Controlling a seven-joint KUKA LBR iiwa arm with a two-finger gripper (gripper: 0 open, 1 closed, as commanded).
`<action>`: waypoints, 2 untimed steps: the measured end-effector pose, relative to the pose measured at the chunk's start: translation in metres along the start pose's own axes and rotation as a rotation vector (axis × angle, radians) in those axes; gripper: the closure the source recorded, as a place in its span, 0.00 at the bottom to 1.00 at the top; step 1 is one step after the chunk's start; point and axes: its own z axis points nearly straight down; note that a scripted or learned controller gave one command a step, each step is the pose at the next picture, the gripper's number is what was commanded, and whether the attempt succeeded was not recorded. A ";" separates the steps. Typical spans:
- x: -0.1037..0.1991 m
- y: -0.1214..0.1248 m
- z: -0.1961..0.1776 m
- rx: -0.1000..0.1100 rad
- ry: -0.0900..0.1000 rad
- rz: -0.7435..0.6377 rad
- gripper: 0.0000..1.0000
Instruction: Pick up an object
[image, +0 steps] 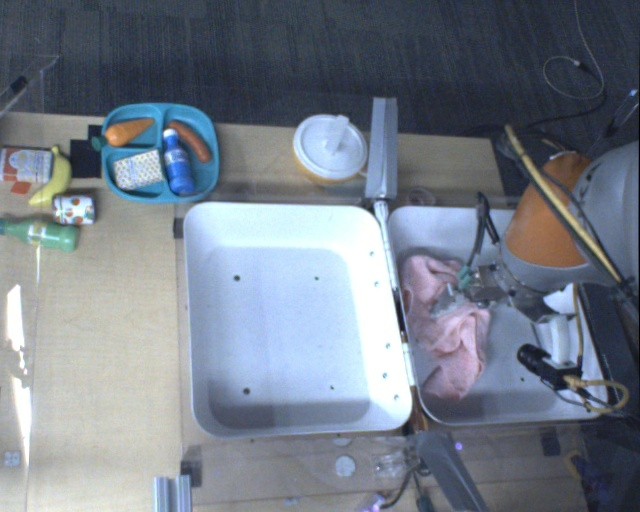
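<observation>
A crumpled pink cloth (445, 325) lies in the right bin (500, 400), along its left side. My gripper (468, 287) reaches in from the right and sits low over the upper right part of the cloth, touching or nearly touching it. The grey arm with its orange band (540, 235) covers the bin's upper right corner.
The left bin (290, 400) stands beside the right one, with a raised divider between them. Behind the bins are a blue compartment tray of toy food (160, 150) and a white lidded container (330, 148). A banana, a can and a green bottle lie at the far left.
</observation>
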 end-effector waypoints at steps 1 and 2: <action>0.001 0.001 -0.009 -0.001 0.001 -0.004 1.00; 0.038 0.049 -0.089 0.003 0.001 -0.085 1.00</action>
